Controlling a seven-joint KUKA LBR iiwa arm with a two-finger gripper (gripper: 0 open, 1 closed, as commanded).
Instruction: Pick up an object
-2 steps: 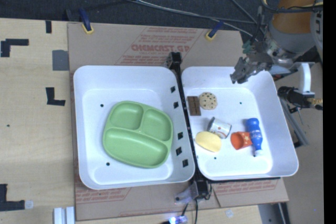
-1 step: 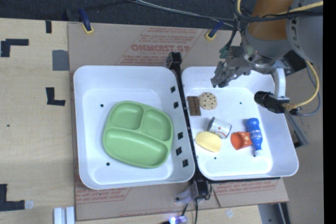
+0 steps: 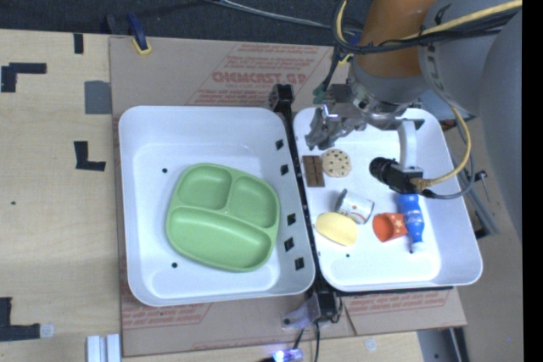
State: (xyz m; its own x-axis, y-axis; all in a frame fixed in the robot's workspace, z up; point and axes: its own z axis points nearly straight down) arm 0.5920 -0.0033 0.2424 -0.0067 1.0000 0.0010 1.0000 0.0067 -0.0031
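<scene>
The right bin [image 3: 458, 267] serves as landmark. Near its front edge lie a yellow lemon-shaped piece [image 3: 337, 228], an orange cup [image 3: 389, 226] and a blue tube [image 3: 412, 220]. Just behind the lemon sits a small white can [image 3: 355, 206]. Further back rests a spotted cookie [image 3: 337, 162]. At the bin's far left corner hangs the gripper [image 3: 327, 130]; whether it is wide or narrow cannot be told. Beside the right bin, the left one holds a green divided plate [image 3: 222, 216].

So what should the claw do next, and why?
Probably ease straight down a little toward the cookie. The claw sits just above it at the back of the right bin, with nothing seen between its tips, and the cookie lies flat with some bare space around it.
</scene>
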